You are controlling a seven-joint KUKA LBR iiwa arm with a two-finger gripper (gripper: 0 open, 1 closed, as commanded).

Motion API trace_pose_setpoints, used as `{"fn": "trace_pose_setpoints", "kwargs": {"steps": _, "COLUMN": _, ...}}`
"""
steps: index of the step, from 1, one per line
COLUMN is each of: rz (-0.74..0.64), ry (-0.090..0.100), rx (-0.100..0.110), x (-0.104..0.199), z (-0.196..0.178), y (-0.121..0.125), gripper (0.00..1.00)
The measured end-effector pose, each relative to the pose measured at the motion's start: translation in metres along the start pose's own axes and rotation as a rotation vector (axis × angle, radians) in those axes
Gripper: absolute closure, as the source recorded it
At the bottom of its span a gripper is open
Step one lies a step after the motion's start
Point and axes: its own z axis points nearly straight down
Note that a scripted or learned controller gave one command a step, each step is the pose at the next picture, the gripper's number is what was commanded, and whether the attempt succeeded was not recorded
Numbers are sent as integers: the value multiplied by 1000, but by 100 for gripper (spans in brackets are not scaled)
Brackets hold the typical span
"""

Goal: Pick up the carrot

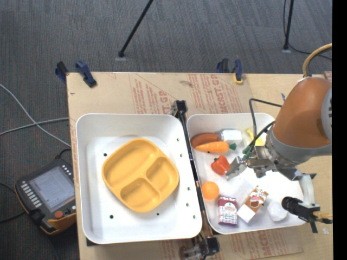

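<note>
The orange carrot [212,147] with a green tip lies in the upper left part of the right bin [282,229], just below a reddish-brown sausage [204,139]. My gripper [235,168] hangs over the middle of that bin, to the right of and below the carrot, right beside a red pepper piece [219,165]. Its fingers stand open with nothing between them. The carrot is apart from the gripper by a short gap.
The right bin also holds an orange ball [210,190], two small cartons [227,210] [252,203], a white block [232,136], a yellow piece [259,140] and a white cup [277,210]. A yellow divided plate [140,174] lies in the left bin [89,145].
</note>
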Motion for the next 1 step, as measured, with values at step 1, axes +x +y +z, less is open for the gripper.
{"fn": "trace_pose_setpoints", "kwargs": {"steps": 1, "rz": -1, "ry": 1, "rx": 3, "x": -4, "z": 92, "y": 103, "gripper": 0}}
